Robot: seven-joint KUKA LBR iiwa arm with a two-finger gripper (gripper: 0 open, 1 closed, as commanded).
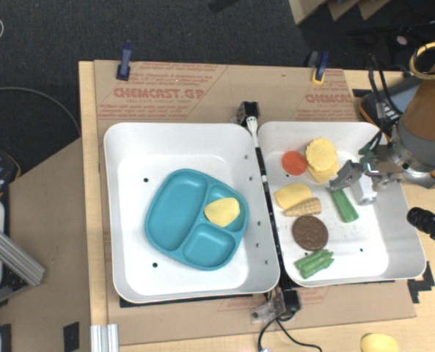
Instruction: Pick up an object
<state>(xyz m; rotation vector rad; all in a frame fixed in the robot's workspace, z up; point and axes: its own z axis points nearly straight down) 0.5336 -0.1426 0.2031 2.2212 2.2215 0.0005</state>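
Above the right bin (397,259), the gripper (355,182) is hanging with its grey fingers spread apart, gripping nothing, its tips hovering just over the top of a green stick-shaped toy (344,204) lying on the bin floor. That toy is glossy, long and narrow, lying nearly upright in the view. Beside it, toy foods are crowding the bin: a red tomato (294,163), a pale yellow stacked piece (321,159), a yellow wedge (293,195), a ridged tan cone (303,208), a brown round cookie (309,232) and a green pod-like piece (314,263) near the front rim. A teal divided plate (186,226) is resting in the left bin (125,196), carrying a yellow lemon-shaped toy (222,211) in one compartment. Both bins are sitting on a cardboard-covered surface (166,86) printed with red lettering, over dark carpet (48,28).
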